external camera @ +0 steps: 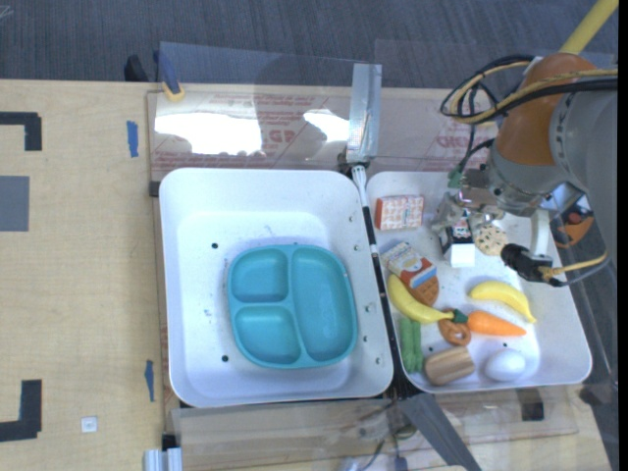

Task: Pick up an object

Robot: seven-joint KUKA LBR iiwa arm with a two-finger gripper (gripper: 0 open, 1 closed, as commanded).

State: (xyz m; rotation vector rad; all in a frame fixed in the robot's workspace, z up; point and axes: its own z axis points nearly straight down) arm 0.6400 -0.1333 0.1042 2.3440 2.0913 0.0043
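The arm [549,116] reaches in over the right bin [574,337], and its gripper [461,226] hangs low over the far part of that bin. Whether the jaws are released or clenched cannot be told from this angle, and nothing can be made out between them.

Taking the gripper as the landmark: a small red and white box [399,211] lies just to its left, near the bin's far left corner. A round cookie [488,237] and a small white cube [462,256] lie right beside it on the near side. Further toward the near edge and to the left lies a small carton [412,268] with orange on it, touching a yellow banana [416,304]. A second banana [502,299] lies nearer the camera and to the right, with a carrot [496,324] just beyond it. A pretzel [453,332], a green vegetable [411,341], a bread loaf [449,365] and a white egg [506,365] crowd the bin's near edge, well apart from the gripper.

Far to the gripper's left, in the left bin [186,263], sits a teal divided plate [291,305].
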